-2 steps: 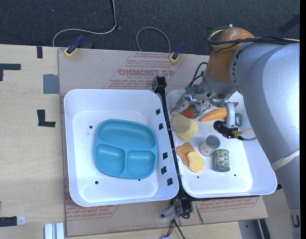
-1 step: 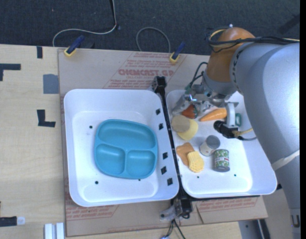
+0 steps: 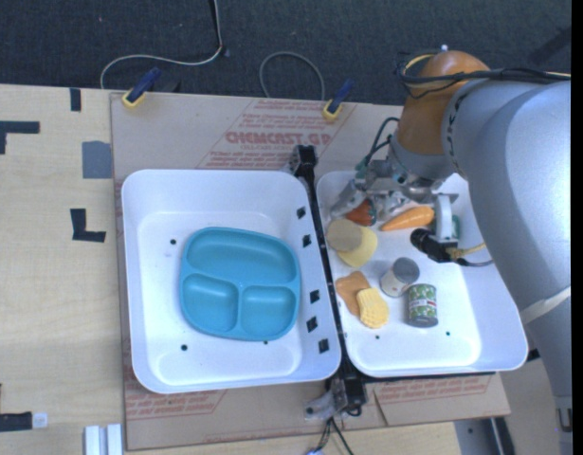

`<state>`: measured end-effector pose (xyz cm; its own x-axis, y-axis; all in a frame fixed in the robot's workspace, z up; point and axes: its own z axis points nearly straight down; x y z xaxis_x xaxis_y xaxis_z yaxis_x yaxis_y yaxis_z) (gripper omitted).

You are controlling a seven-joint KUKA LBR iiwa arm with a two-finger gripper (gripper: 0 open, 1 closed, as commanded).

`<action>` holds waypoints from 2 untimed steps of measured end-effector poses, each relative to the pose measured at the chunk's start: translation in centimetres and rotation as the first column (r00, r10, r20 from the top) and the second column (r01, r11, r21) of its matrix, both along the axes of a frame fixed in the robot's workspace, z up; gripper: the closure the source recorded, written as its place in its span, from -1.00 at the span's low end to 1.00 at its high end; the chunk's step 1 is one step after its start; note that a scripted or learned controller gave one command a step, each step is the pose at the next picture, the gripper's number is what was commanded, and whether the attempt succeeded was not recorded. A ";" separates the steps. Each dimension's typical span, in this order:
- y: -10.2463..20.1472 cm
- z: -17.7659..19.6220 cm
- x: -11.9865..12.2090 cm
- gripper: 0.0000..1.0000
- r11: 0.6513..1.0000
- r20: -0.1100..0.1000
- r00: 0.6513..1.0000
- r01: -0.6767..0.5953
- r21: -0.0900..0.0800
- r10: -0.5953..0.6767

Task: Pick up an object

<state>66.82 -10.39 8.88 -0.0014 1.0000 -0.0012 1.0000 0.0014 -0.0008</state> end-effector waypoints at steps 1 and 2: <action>0.5 -0.3 0.0 -1.00 1.000 0.001 1.000 0.000 -0.001 0.000; 0.5 -0.3 0.0 -1.00 1.000 0.001 1.000 0.001 -0.001 -0.001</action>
